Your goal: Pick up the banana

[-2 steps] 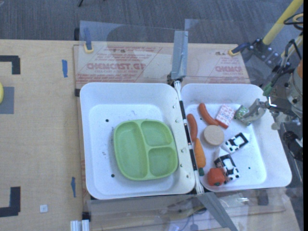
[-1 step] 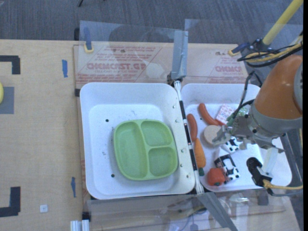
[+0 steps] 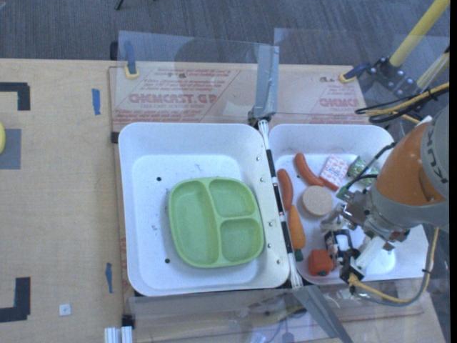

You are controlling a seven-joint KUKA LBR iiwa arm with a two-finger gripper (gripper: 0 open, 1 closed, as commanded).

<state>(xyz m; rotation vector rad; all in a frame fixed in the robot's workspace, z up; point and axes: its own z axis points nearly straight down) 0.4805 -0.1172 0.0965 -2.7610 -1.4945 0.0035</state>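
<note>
Tool low in the right bin; banana not located.

The tool [image 3: 343,252] is seen over the 6 o'clock part of the right bin [image 3: 321,128], just beside a red-orange round item [image 3: 321,261] at its 9 o'clock. Whether the tool is open or closed cannot be told. The banana's place and long axis cannot be told; it is judged to be hidden under the arm [image 3: 407,184]. Two reddish sausage-like pieces [image 3: 285,188] and a tan disc [image 3: 316,201] lie toward 11 o'clock. Room is tight and cluttered. The left bin [image 3: 143,191] holds a green divided plate [image 3: 214,220].
</note>
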